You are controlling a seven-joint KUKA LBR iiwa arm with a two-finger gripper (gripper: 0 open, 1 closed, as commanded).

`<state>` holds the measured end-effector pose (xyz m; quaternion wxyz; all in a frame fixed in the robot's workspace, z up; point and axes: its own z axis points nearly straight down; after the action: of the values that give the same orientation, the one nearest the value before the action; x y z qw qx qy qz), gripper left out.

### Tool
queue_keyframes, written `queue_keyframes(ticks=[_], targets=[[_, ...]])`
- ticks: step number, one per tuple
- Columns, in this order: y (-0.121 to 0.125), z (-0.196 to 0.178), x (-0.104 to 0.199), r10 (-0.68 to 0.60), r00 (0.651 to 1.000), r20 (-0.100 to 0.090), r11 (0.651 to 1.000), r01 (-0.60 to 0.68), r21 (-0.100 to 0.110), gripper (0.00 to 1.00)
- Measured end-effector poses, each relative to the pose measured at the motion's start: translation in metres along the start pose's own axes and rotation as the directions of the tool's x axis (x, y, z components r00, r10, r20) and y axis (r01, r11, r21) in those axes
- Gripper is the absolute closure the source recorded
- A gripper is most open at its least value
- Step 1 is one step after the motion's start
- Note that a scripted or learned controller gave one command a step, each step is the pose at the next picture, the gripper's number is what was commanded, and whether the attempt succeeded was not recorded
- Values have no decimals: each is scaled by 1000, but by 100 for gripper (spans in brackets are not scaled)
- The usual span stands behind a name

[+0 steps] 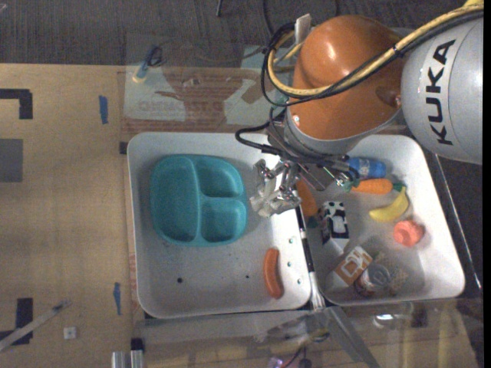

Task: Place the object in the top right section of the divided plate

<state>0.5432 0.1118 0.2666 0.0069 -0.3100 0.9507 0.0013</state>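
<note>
I see my gripper (275,190) just right of the teal divided plate (198,199), near the seam between the bins, and I cannot tell whether it has anything. The plate's top right section (221,179) lies immediately left of it, so the move is a short shift leftward.

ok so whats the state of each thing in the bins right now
divided plate: flat in left bin, sections bare
hot dog: lying loose in left bin, below plate
gripper: over the bins' shared rim, right of plate
banana: loose in right bin
carrot: loose beside banana
</note>
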Motion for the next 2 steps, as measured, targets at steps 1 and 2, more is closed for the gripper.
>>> queue_keyframes(ticks=[1,2], targets=[[-75,80,96,109,994,-10,994,-109,0,100],[-123,79,160,199,980,-13,980,-199,1,100]])
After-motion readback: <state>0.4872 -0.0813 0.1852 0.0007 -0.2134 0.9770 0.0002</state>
